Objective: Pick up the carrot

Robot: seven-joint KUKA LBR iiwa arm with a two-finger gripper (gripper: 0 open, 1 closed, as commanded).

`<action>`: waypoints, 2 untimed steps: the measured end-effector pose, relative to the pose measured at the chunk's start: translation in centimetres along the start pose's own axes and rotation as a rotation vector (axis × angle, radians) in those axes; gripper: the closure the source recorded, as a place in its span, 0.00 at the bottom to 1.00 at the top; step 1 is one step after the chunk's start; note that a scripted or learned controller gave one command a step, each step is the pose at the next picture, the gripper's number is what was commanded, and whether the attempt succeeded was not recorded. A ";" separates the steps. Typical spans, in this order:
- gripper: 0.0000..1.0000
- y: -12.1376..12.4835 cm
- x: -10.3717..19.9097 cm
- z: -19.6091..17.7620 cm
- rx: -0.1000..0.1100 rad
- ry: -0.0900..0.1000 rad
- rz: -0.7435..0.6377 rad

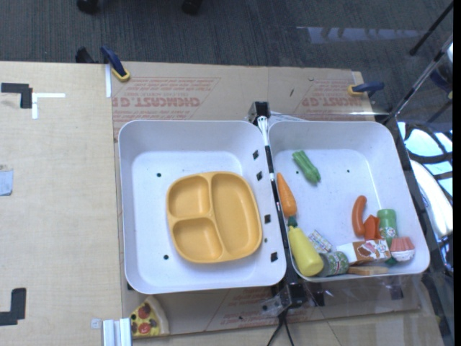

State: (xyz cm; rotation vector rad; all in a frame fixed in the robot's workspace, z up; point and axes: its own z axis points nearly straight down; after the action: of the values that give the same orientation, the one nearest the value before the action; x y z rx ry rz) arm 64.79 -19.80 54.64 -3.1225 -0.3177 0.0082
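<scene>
Against right bin's left wall, carrot.

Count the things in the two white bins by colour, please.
Yellow: 2, divided plastic plate, plastic bottle
Orange: 2, toy carrot, sausage-shaped toy
Green: 1, long toy vegetable
Mixed small packages at the lower right: cannot count
Total: at least 5

Robot body, camera view. At the 3 o'clock edge lies a pale grey, glossy curved arm section. It is apparently one link of the arm, though glare and blur make it impossible to tell which. It runs along the border roughly from 2 o'clock down toward 4 o'clock, its long axis near vertical in the view. Its outline is soft and streaked with bluish highlights.
</scene>
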 end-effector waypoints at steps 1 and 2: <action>0.00 0.0 0.0 0.0 0.000 0.000 0.000; 1.00 0.0 0.1 -0.7 0.002 -0.001 -0.003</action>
State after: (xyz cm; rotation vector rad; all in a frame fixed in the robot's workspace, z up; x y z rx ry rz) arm 64.92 -19.73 55.38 -3.1204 -0.3218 0.0103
